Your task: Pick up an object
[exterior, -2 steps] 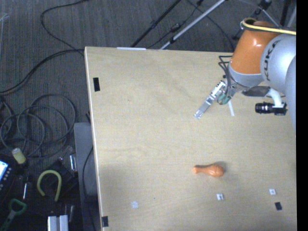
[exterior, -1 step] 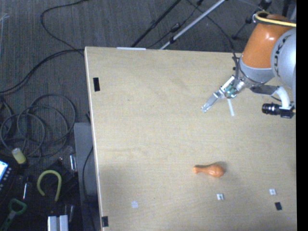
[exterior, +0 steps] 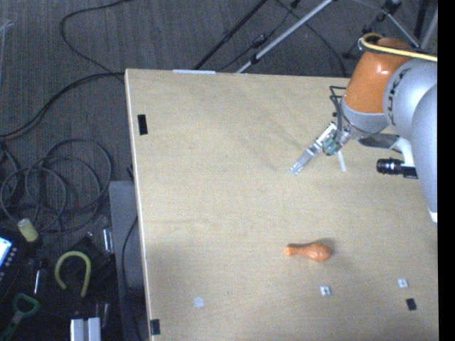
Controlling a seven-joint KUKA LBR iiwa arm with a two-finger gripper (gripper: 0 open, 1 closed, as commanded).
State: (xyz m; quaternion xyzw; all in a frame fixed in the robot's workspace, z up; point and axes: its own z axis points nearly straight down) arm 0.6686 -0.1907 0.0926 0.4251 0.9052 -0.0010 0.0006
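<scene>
Worktop [exterior: 213,190] inspection, camera view: a pale wooden surface takes up most of the frame, with cables and stands on the dark floor along the left and top. The arm [exterior: 398,105], grey with its orange band, comes in at the upper right. Its hand [exterior: 321,152] hangs over the upper right part of the surface, slanting down toward the lower left. One pale finger [exterior: 302,165] runs out long in that direction and a second, shorter pale tip shows just to its right; there is a clear gap between the two, so the hand reads as parted, and nothing sits between them.

The one loose thing on the surface is a small orange object [exterior: 310,251], lying flat in the lower right part of the frame, well apart from the hand and below it. It is pear-shaped: a rounded bulb at the right end and a narrow neck tapering to the left. Its long axis runs nearly level across the frame, tipped very slightly down to the right, with the thin end pointing left.

Progress, as I judge it: nothing is picked up yet. The hand has not reached the object, so the approach, the closing and the lift all remain to be done.
</scene>
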